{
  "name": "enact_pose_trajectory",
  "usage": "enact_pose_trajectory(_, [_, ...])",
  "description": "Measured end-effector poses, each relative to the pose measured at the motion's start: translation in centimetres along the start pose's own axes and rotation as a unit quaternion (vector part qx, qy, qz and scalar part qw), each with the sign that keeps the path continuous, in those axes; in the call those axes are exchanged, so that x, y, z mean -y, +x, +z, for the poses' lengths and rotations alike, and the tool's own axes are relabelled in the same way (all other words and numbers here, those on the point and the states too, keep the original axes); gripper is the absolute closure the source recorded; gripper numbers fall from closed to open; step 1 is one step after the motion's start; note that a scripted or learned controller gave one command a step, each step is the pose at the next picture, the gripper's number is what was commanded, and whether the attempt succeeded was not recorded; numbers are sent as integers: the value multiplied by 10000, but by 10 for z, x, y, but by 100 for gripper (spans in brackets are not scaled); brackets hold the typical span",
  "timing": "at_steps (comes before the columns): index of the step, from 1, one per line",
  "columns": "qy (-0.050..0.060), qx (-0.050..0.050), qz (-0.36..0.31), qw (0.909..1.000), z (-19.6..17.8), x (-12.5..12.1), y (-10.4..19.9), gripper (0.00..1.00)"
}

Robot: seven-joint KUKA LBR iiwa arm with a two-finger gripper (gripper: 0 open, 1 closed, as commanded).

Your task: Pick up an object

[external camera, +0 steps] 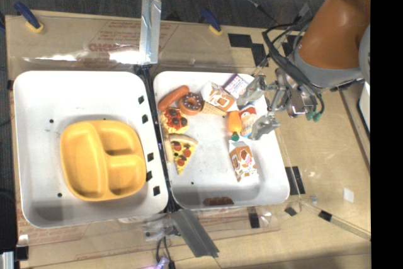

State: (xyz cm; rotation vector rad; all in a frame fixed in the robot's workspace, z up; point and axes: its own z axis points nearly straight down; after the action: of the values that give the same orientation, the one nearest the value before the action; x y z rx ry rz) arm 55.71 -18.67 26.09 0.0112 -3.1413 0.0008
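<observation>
Metal end effector (259,107), fingers spread, nothing between them, over right bin (217,189) at its 3 o'clock edge. Orange bottle (234,122) just beside, at 9 o'clock. Pizza slice (181,150) farther left. Yellow tray (104,159) in left bin. Pick not yet made.

A single fixed camera hangs above the bench (75,31) and looks down at a slant, far enough off to take in both white bins whole. The left bin (31,110) fills the left half of the frame and the right bin (208,179) sits at centre. The arm (334,28) comes in from the upper right. Dark floor runs along the top edge.
</observation>
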Motion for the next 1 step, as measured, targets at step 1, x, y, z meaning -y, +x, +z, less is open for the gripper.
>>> enact_pose_trajectory(1, [-20, -54, 124, 9999, 139, 21, -34, 0])
